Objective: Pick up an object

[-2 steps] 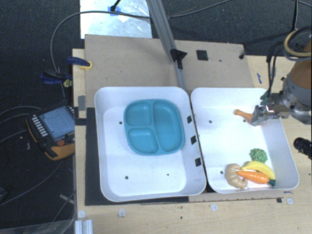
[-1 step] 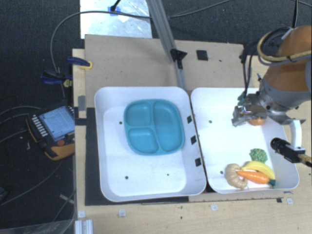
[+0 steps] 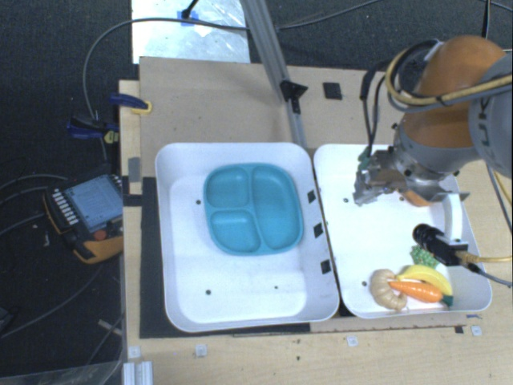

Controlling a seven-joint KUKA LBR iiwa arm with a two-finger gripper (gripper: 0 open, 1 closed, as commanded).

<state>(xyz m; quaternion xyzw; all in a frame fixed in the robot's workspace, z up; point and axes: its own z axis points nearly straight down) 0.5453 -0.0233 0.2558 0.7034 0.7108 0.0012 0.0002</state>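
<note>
Tan bench (image 3: 216,95) bears two white bins (image 3: 240,295) side by side.

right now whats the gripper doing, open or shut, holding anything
Gripper: cannot be told. It hangs over the upper part of the right bin, away from the toy food in that bin's near corner.

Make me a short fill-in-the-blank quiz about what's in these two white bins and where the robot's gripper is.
1. The divided plate in the left bin is coloured ____.
2. The gripper hangs over the ____ bin.
3. The carrot lies just below a yellow ____.
4. The plate has ____ compartments.

Missing words: blue; right; banana; three
</note>
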